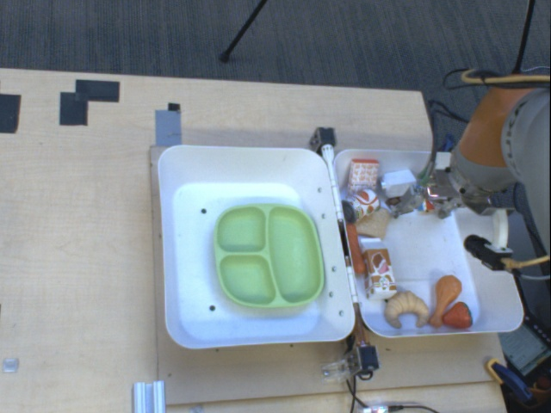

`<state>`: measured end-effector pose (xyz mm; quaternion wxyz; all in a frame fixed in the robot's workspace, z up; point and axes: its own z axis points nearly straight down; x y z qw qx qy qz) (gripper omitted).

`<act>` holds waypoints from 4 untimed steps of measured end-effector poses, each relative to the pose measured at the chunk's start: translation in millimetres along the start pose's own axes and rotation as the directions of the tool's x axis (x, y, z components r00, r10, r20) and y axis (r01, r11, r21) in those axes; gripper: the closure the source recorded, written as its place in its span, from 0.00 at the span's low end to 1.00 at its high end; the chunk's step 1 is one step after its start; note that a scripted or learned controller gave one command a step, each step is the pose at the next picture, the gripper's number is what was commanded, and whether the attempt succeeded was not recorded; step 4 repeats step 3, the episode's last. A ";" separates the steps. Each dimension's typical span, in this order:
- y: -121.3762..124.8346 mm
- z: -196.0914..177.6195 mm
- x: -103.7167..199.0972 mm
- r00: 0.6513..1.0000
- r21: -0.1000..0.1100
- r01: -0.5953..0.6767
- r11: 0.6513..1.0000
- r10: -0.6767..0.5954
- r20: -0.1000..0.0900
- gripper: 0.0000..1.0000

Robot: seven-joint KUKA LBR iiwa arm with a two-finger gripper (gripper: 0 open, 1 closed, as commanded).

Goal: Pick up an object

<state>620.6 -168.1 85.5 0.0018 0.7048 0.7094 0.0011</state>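
— While the arm (pixel 508 136) reaches in from the right, has anything been picked up?

— Judging by the camera view, not yet. The food toys lie in the right bin (pixel 508 321): croissant (pixel 406 307) and drumstick (pixel 445 294) near, small carton (pixel 363 175) far.

— And the pincer?

— The gripper (pixel 411 198) hovers low at the far left of that bin, just beside a small white block (pixel 398 180). Released, clenched or grasping, I cannot tell.

— The left bin (pixel 172 231)?

— A green divided plate (pixel 268 257).

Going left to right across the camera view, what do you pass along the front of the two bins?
Green divided plate in the left bin → small carton → croissant → drumstick → red tomato.
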 end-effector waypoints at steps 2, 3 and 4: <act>42.0 -8.0 -35.9 1.000 0.047 0.014 0.999 -0.014 -0.015 1.00; -1.0 -124.9 29.9 1.000 -0.003 0.001 1.000 -0.001 -0.001 1.00; -1.0 -124.9 29.9 1.000 -0.003 0.001 1.000 -0.001 -0.001 1.00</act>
